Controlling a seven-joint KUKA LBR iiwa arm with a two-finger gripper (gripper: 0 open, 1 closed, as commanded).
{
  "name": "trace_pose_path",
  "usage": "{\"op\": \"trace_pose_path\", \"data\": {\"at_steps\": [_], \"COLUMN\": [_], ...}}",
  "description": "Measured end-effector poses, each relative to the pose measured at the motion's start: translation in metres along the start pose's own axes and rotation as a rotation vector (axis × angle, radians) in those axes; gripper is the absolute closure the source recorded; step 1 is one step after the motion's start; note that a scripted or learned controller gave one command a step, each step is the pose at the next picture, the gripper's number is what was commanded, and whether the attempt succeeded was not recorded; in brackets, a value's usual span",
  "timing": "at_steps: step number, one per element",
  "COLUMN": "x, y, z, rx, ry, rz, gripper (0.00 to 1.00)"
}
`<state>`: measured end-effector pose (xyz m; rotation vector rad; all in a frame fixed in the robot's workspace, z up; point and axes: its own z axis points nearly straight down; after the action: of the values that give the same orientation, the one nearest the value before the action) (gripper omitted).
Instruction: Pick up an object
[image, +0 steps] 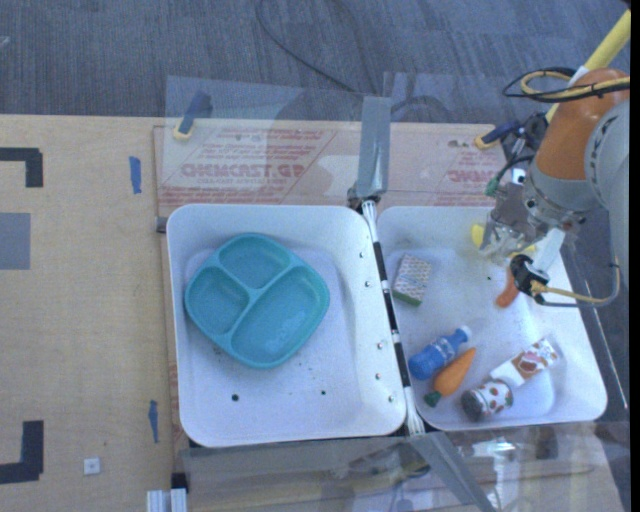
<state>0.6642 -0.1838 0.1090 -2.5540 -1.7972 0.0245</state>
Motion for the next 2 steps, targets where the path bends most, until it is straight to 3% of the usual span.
{"op": "trace_pose_path", "data": {"at_steps": [1,2], "x": [-0.0142,-0.0133], "y": [-0.0061,-0.0062], "z": [-0.1224,-0.1222], "rx": [-0.024,-0.023], "ry": [0.008,0.008], "rz": [0.560,0.559], "gripper": [1.00,0.00]}}
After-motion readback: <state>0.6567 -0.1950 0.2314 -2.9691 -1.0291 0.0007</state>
